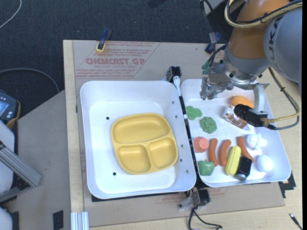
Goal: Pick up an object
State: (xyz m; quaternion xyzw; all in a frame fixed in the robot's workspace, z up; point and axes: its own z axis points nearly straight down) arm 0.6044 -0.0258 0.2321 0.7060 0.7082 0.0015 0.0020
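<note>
Just below the hand [209,94], whose finger spacing could not be told, lay the green broccoli toy [208,124] in the right bin [280,150], probably light, stiff and bumpy, best pinched across its rounded middle.

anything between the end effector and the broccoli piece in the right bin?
Nothing visible. The end effector hangs at the right bin's far end; the broccoli piece lies nearer the camera, with bare bin floor between. A green slice sits just left of that path.

arm [268,28] cut off at right edge, orange toy [241,101] partly hidden
</note>
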